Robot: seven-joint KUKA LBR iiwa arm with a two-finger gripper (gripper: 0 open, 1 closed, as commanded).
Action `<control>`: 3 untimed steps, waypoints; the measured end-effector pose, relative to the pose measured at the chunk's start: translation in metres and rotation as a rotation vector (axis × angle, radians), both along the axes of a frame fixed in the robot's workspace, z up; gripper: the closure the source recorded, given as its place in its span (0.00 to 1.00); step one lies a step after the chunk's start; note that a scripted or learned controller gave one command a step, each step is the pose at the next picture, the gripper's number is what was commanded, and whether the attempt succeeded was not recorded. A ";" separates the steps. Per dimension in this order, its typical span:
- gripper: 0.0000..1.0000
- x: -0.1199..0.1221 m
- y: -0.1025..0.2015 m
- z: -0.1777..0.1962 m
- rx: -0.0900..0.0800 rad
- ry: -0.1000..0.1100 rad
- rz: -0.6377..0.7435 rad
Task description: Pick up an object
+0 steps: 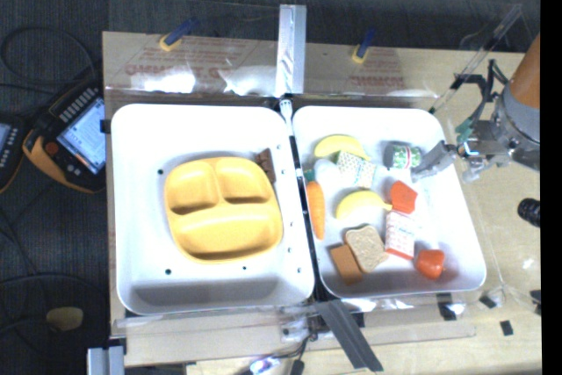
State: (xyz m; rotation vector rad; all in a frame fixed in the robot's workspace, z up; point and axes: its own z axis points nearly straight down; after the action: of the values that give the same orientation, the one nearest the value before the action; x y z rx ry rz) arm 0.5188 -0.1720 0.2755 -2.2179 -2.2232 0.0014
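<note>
I see my gripper at the right side of the frame, hanging over the right edge of the right bin, with the arm's orange band near the upper right corner. Whether it is spread or pressed together I cannot tell. Nothing shows pinched in it.

Just to its left, near the bin's top edge, lies a small green-and-white can on its side. Below the gripper tip sits a red-orange block. Further left I see a pale yellow slice and beside it a white packet with green print; a second yellow slice lies under those. An orange carrot runs along the bin's left wall. Toward the bottom there is a slice of toast, a brown piece touching its left side, a white-and-red carton, and a red tomato-like piece.

The left bin holds a yellow divided tray with a small brown item at its upper right corner.

At the far left of the frame a handheld pendant lies on the floor.
</note>
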 end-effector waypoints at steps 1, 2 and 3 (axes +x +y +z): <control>0.00 -0.001 -0.007 -0.170 0.001 0.001 -0.051; 0.00 0.100 -0.029 -0.186 -0.001 -0.013 0.020; 0.00 0.064 -0.047 -0.160 0.004 -0.002 0.208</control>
State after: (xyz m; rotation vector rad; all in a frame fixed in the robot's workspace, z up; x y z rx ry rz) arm 0.5827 -0.2192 0.1150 -1.9745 -2.4410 -0.0051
